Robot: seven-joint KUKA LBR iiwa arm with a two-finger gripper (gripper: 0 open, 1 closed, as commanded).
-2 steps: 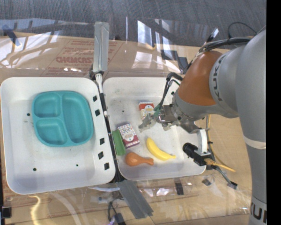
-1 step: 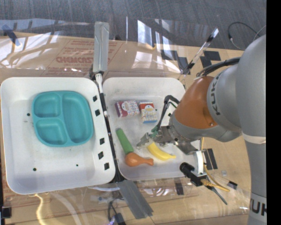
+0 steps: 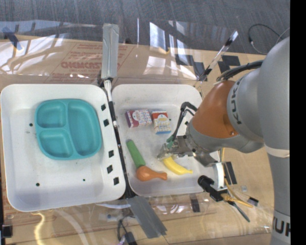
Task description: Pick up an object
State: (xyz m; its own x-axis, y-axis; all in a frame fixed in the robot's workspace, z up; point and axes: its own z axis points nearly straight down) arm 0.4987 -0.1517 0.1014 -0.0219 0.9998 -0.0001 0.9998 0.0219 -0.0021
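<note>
Brown cardboard under clear plastic sheeting covers the bench (image 3: 158, 65), with grey carpet beyond its far edge, and two shallow white bins sit side by side on it. The gripper (image 3: 169, 148) hangs low inside the right bin (image 3: 143, 93), below the arm's orange band (image 3: 214, 111) and grey wrist; whether it is spread or pressed together cannot be told, since the wrist hides most of it and nothing is seen pinched in it.

Just below the gripper, nearly touching it, lies a yellow banana (image 3: 176, 166). To the gripper's lower left rests an orange pear-shaped toy (image 3: 151, 174), and directly left of the gripper a green cucumber-like piece (image 3: 135, 153) lies at a slant, its lower end close to the orange toy. Above the gripper stand two small cartons side by side: a white one with an orange picture (image 3: 161, 122) nearer, and a red-and-white one (image 3: 138, 118) farther left. Their print is too small to read.

Farther left of the gripper, past the black-clipped seam between the bins, the left bin (image 3: 15, 188) holds a teal divided plate (image 3: 68, 128) with three compartments.

Faint red lettering on the cardboard above the left bin cannot be made out fully. "KUKA" is partly readable on the grey arm (image 3: 268, 106), to the gripper's right.
</note>
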